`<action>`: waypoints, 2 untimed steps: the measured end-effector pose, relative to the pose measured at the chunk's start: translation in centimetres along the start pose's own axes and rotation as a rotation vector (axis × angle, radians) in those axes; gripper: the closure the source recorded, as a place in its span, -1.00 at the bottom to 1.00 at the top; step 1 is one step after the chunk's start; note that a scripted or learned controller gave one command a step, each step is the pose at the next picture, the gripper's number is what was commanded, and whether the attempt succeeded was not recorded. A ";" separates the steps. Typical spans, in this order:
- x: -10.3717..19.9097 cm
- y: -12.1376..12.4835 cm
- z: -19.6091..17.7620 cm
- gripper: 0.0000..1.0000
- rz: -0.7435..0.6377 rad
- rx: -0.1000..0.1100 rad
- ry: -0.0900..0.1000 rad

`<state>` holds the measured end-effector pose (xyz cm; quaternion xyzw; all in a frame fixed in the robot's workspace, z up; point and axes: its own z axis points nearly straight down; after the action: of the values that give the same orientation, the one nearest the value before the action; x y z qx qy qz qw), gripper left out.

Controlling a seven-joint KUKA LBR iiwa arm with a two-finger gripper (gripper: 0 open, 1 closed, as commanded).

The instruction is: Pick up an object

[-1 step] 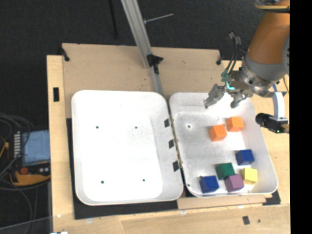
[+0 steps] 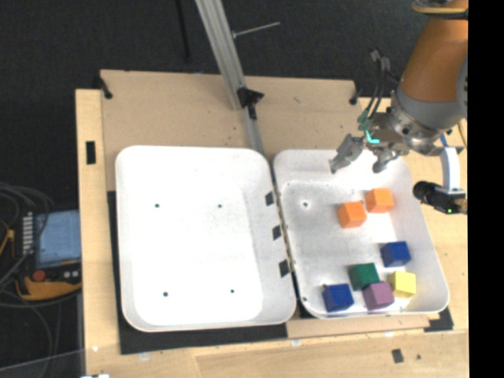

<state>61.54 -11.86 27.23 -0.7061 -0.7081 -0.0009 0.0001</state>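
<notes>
Nearest the camera, along the front wall of the right bin (image 2: 429,235), a row of blocks is seen well below the gripper (image 2: 364,159): a blue block (image 2: 338,297) at the left end, a green block (image 2: 364,276) just behind and right of it, a purple block (image 2: 379,294) touching the green one, and a yellow block (image 2: 404,283) at the right end. A second blue block (image 2: 395,253) is placed a little behind the yellow one, closer to the gripper but still apart from it.

Two orange blocks are found just below the gripper. The nearer-left orange block (image 2: 351,213) sits almost directly beneath the gap between the fingers, and the other orange block (image 2: 380,200) lies just beside it, under the right-hand finger. Neither is touched.

The gripper is held above the far part of the right bin, its two grey fingers spread apart with nothing between them. The arm (image 2: 435,69), with its orange band, is seen behind and to the right of the fingers.

The left bin (image 2: 189,235) is positioned well to the left of the gripper, edge to edge with the right bin.
</notes>
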 end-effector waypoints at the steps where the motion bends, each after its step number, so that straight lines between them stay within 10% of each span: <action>1: -0.5 -0.9 4.6 -1.00 0.006 0.005 -0.004; 2: -1.0 -1.4 10.9 -1.00 0.005 0.006 -0.004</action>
<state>60.19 -12.88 16.37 -0.7080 -0.7062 0.0027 0.0010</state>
